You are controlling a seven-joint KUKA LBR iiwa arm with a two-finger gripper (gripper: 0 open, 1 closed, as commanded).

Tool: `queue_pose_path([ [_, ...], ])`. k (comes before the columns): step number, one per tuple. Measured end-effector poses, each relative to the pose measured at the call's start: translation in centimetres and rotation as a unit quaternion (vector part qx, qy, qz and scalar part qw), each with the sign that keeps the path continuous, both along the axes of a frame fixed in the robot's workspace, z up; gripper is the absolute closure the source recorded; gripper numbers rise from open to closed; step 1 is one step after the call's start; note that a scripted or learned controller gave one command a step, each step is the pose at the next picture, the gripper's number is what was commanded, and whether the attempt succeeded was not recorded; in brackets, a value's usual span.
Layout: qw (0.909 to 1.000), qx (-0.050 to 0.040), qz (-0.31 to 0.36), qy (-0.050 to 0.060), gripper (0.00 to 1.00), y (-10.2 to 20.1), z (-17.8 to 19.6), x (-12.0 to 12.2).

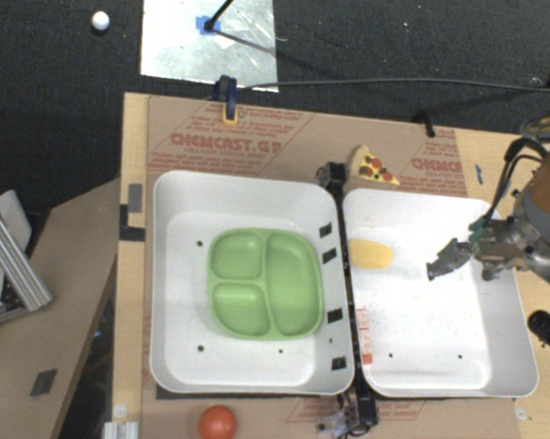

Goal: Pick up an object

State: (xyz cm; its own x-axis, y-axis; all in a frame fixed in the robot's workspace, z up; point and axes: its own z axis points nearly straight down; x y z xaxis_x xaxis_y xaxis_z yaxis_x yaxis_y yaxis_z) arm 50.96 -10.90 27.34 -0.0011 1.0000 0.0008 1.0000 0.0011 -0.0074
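A: Gripper [444, 264] sits over the right bin [490, 370], mid-right area, arm [547, 223] coming in from the right edge. Dark fingertip end points left, toward the yellow piece. Can't tell how far open; fingers blur into one dark shape at this res.

B: Holding anything?

A: Nothing visible between the fingers. Not touching the yellow obj as far as I can see, there's a gap of white bin floor between them.

B: Where's the obj exactly?

A: Yellow obj [370, 255], flat-ish wedge/banana-like shape, in right bin, far-left part, just beside the divider btw the bins. Lying on the bin floor, left of the gripper.

B: Left bin?

A: Left bin [167, 347] has a green divided plate [265, 284], three compartments, roughly centred, lying flat.

B: Outside the bins?

A: Toy pizza slice [374, 166] on the cardboard just beyond the far edge of the right bin, near the bin junction. Red-orange ball [217, 425] on the near side, in front of the left bin. Small white ball [101, 21] far left on the dark surface.
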Motion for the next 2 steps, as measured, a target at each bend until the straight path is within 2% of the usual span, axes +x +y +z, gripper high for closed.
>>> queue_pose_path([
  [1, 1.0000, -0.0007, 0.001, -0.005, 0.00, 0.0, 0.5, 0.2],
  [2, 1.0000, -0.0001, 0.000, -0.003, 0.00, -0.2, -3.8, 0.7],
])
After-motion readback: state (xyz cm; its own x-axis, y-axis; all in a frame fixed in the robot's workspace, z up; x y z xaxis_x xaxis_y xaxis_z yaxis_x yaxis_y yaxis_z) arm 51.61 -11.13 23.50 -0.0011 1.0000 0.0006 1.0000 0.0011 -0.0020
